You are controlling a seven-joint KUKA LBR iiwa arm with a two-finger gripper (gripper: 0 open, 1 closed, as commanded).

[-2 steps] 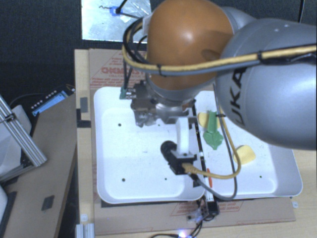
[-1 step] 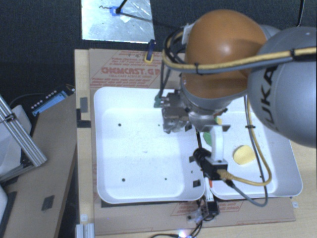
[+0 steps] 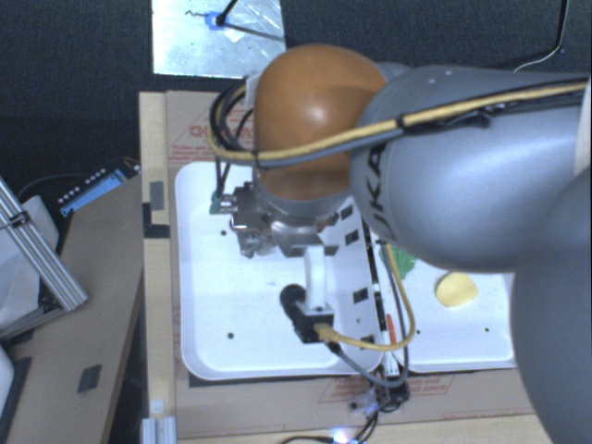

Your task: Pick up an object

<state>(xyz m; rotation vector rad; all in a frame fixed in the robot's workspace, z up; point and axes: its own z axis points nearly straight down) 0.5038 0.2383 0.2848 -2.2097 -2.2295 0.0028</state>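
Yellow lump (image 3: 456, 289), small and rounded, lies in the right bin (image 3: 481, 345), in the left half of it and a little back from its near edge. It lies free on the white floor. Just beyond it, toward the bin's left edge, a green thing (image 3: 403, 263) peeks out from under the arm; its shape cannot be made out.

The two white bins sit side by side on a sheet of cardboard (image 3: 185, 137) with red print, which covers the surface. The left bin (image 3: 217, 340) shows a few dark specks on its floor.

Over that bin's far half hangs the claw (image 3: 252, 234), a cluster of grey metal below the wrist, well apart from the lump. Whether the claw is open or closed cannot be told, and what it holds, if anything, is hidden.

Above it bulges the orange band (image 3: 310, 118) of the grey arm (image 3: 481, 174), which comes in from the right and covers much of the right bin.

Past the cardboard's far edge lies a crinkled silver sheet (image 3: 199, 26).
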